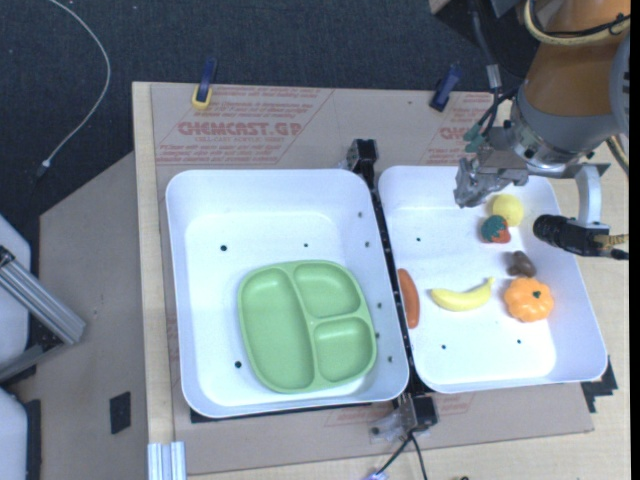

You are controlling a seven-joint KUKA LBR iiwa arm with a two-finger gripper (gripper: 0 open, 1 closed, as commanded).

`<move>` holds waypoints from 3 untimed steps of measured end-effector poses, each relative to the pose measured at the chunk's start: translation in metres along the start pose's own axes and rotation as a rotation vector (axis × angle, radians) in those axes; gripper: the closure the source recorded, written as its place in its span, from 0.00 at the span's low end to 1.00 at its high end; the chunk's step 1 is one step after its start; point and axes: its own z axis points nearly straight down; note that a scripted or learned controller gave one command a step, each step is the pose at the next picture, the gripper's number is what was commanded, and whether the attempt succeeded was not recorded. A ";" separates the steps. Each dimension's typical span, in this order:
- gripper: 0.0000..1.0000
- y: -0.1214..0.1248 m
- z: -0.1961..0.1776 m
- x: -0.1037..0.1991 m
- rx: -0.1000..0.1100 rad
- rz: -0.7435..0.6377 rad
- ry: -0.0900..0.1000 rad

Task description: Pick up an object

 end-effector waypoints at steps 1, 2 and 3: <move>1.00 0.003 -0.002 0.049 -0.003 0.001 -0.002; 1.00 0.005 0.018 0.104 0.002 0.000 -0.001; 1.00 0.003 0.014 0.154 -0.004 0.000 -0.001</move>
